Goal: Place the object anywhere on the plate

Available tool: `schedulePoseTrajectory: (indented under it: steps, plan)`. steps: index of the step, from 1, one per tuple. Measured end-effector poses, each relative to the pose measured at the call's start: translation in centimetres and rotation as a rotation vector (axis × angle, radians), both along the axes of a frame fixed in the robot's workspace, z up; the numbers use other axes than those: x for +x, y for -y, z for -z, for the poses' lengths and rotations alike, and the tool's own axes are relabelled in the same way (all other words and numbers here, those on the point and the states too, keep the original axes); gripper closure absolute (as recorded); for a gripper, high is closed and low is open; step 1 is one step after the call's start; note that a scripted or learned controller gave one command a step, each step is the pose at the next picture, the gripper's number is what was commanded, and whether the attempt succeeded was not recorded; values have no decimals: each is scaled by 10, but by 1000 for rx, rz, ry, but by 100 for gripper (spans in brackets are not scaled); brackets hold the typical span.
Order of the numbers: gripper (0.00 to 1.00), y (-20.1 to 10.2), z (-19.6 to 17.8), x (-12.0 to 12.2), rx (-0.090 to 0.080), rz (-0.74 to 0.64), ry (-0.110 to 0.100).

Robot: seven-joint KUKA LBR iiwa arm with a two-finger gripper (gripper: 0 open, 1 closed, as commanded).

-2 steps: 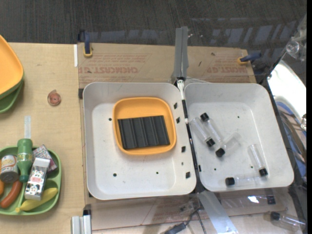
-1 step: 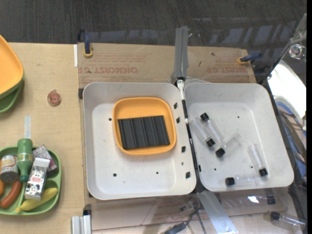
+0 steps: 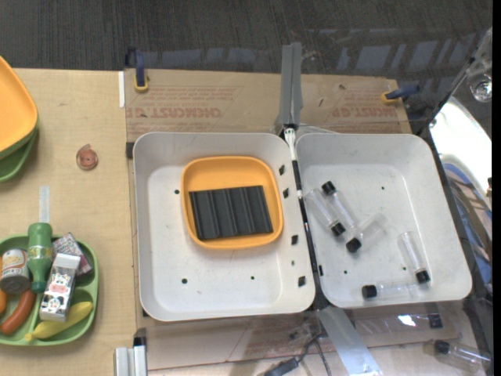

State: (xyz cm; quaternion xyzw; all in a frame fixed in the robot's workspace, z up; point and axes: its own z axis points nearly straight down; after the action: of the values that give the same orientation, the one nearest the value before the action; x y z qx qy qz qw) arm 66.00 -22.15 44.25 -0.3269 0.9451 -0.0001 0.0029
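Plate point(image 3: 232, 172) sits in left bin point(image 3: 156, 233); vials point(image 3: 338, 227), seemingly clear, in right bin point(image 3: 438, 210).

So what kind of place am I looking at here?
Probably a robotics lab bench: two white bins clamped side by side, one holding an orange plate, the other clear tubes with black caps, plus toy food alongside.

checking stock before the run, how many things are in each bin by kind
orange plate: 1
dark ribbed block on the plate: 1
clear tubes with black caps, right bin: 5
total: 7
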Motion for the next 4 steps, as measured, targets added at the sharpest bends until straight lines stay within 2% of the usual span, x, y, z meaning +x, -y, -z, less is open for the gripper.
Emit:
schedulePoseTrajectory:
  steps: [1,4]
  plan:
    - [100,0,0,0,0,-72,0]
    - [100,0,1,0,-3,-1062,1]
